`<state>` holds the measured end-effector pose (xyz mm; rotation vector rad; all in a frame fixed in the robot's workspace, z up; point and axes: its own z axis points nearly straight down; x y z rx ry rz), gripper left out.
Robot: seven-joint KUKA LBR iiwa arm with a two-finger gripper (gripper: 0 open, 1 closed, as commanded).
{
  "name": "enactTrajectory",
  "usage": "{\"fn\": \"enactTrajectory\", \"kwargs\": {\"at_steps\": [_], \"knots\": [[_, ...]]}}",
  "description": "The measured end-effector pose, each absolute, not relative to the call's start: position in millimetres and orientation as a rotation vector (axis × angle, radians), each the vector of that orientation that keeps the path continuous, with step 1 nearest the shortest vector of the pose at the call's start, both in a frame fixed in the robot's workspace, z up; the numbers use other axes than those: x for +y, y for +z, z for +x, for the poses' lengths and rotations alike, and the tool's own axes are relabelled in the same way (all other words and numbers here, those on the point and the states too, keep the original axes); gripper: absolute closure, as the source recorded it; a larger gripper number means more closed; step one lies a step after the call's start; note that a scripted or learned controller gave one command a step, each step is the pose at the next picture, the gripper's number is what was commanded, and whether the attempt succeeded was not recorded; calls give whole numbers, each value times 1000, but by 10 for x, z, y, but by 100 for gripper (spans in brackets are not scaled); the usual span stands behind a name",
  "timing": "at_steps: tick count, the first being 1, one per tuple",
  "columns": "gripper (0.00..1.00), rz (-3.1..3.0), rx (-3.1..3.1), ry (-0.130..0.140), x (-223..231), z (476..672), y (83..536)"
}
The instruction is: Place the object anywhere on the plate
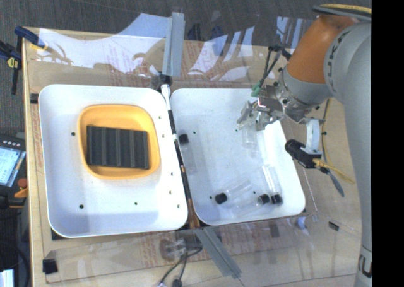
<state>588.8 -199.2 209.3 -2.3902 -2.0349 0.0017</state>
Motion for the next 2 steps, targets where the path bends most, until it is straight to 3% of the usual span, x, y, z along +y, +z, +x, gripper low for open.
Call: {"fn": "enactTrajectory", "kwargs": {"at_steps": [1, 2], "knots": [[100, -2238, -2203, 3, -1624, 6010, 2196], [100, -1971, -2441, 4, -1500, 5912, 1993]]}}
